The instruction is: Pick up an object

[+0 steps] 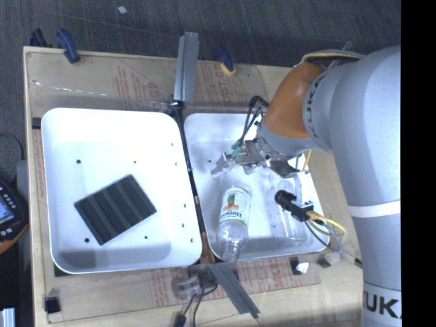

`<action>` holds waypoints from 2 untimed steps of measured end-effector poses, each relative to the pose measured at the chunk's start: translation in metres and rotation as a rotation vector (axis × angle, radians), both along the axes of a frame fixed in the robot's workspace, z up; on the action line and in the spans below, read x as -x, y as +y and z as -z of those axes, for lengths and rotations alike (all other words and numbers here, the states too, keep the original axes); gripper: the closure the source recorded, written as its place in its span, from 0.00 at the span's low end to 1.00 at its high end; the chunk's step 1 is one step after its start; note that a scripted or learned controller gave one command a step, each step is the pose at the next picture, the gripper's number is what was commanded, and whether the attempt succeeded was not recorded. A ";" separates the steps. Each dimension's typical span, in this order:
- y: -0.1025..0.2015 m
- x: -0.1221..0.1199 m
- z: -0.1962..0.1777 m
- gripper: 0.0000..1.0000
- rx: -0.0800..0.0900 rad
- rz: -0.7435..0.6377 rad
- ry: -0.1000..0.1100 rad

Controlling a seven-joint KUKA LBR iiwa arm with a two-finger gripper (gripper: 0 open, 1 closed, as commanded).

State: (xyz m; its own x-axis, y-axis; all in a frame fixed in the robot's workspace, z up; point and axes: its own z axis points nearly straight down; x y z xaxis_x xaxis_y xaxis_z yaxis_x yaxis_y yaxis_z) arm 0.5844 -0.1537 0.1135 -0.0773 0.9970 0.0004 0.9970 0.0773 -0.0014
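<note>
Gripper sat low in the right bin, near its middle-back; whether it was wide or narrow couldn't be told, its tip was a small blur of metal w/ a green spot. One grey arm w/ orange band reached in from the right. Two white bins, side by side. One clear plastic water bottle lay flat in the right bin, just in front of the gripper & apart from it; long axis ran roughly front-to-back, cap end toward the bin's front wall. Bottle label white w/ orange & green print, text too small to read. One dark ribbed rectangular pad lay in the left bin, turned diagonally.
</note>
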 end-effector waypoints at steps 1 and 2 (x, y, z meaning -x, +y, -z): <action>-0.002 0.083 0.021 0.00 0.000 -0.079 -0.003; 0.041 0.053 0.019 0.00 0.019 -0.017 -0.008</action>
State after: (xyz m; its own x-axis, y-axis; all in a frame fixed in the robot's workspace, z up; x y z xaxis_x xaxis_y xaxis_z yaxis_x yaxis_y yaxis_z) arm 0.5311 -0.1127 0.0942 -0.0940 0.9954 -0.0188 0.9955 0.0942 0.0053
